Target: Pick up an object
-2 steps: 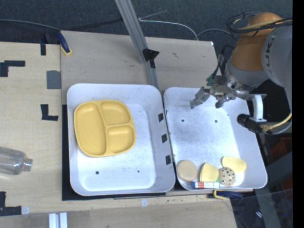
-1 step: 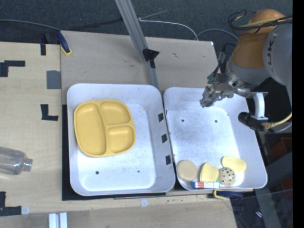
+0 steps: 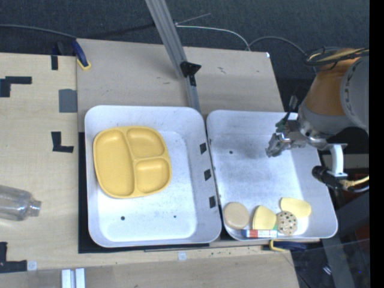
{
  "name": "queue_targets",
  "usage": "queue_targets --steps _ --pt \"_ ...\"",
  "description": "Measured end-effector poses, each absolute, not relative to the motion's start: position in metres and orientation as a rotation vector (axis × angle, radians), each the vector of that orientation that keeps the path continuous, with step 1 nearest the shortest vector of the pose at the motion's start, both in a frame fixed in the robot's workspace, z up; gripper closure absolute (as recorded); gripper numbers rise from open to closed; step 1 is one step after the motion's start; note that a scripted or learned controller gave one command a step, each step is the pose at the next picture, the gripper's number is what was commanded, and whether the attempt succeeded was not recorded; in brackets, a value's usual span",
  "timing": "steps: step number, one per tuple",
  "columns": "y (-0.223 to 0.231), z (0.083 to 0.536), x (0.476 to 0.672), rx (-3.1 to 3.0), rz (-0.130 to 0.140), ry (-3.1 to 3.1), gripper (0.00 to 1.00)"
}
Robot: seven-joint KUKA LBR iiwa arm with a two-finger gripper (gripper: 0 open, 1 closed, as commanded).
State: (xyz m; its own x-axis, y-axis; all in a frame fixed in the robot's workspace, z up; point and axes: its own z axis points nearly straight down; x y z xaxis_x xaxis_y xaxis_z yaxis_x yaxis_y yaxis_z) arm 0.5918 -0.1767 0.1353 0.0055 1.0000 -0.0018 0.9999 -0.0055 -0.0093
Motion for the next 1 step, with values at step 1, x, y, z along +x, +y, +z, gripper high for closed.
queue_targets --steps 1 --pt "-0.1592 0.0888 0.5678 -2.224 0.000 -2.223 1.00"
